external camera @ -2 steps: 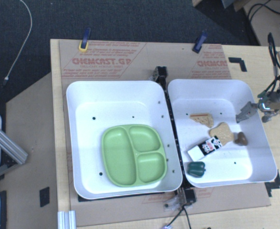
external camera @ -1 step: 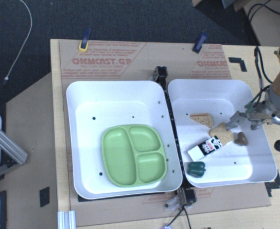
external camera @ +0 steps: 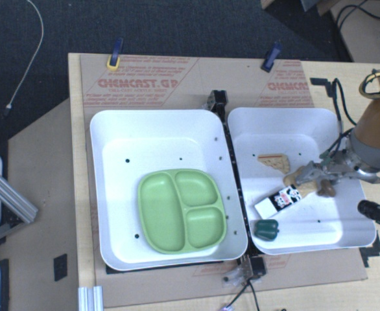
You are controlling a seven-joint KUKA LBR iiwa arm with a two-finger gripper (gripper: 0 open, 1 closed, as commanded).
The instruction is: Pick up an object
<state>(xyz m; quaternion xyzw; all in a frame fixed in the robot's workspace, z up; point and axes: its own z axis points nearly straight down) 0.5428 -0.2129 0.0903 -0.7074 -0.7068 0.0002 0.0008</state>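
Red print on the brown board (external camera: 177,76) under the two bins reads "CHEMCAST G.P" — it stands once behind the left bin and again, partly cut off, behind the right bin. The small black-and-white box (external camera: 279,203) in the right bin bears print too small to read — perhaps a label.

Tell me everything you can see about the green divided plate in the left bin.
The light green divided plate looks like matte plastic, a rounded square with three compartments: one long section along its left side and two smaller ones stacked on the right, split by raised ridges. It lies flat and right side up on the floor of the left white bin, toward the near right corner, turned slightly off the bin's edges. Its compartments hold nothing. Only the bin floor touches it.
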